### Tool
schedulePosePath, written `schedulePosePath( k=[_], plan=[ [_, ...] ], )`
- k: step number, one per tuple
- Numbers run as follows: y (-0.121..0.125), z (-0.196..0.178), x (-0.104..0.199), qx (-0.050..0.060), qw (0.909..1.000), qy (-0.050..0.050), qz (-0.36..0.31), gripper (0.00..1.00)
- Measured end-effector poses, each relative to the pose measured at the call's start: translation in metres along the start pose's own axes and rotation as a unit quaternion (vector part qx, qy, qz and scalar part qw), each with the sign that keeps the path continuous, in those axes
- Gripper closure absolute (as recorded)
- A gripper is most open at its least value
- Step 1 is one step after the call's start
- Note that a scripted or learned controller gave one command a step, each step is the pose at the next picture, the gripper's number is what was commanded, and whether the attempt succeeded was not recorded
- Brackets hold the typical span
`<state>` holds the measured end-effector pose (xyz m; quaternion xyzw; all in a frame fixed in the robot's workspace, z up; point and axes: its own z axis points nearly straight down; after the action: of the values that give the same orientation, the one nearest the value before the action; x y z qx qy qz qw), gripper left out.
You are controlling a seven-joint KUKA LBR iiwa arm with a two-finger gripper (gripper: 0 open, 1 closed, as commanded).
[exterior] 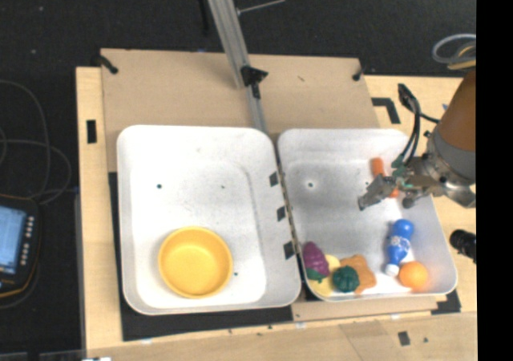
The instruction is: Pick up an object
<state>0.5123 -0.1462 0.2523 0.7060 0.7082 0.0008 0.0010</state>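
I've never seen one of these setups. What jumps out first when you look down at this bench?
Probably the yellow bowl, sitting alone near the front of the left bin. Next, the cluster of small colourful toys along the front edge of the right bin: a purple one, a green one, an orange ball and a blue-and-white bottle. Above them hangs the gripper, reaching in from the right.

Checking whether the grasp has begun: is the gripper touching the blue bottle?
Apart. The camera view shows the gripper above bare bin floor, with a clear strip of white between it and the blue bottle.
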Motion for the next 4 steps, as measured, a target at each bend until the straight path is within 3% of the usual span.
schedulePosePath(
  k=[1,4],
  plan=[
    [0.000,0.000,0.000,0.000,1.0000,0.000,0.001,0.00],
    [-0.008,0.153,0.006,0.001,1.0000,-0.001,0.002,0.00]
  ],
)
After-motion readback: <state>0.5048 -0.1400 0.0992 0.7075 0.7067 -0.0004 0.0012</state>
